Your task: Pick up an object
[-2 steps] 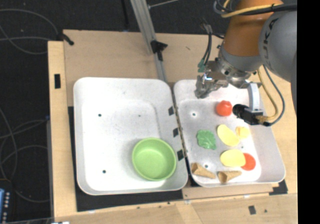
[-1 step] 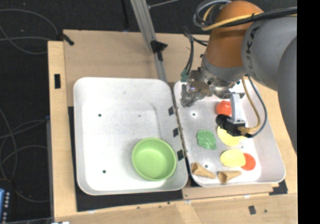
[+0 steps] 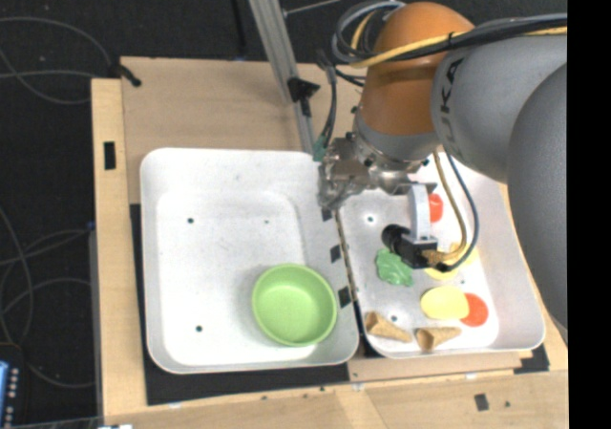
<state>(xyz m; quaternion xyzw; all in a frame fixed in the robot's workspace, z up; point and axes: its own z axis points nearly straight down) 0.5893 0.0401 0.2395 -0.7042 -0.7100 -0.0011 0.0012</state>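
Two white bins (image 3: 191,164) on tan bench (image 3: 191,102), dark floor (image 3: 48,179) around; claw (image 3: 332,190) state unclear.

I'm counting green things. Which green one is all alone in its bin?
The green bowl; the small green lump has neighbours in the other bin.

Left bin (image 3: 220,226) bare beyond green bowl (image 3: 294,304); right bin (image 3: 498,276) cluttered.
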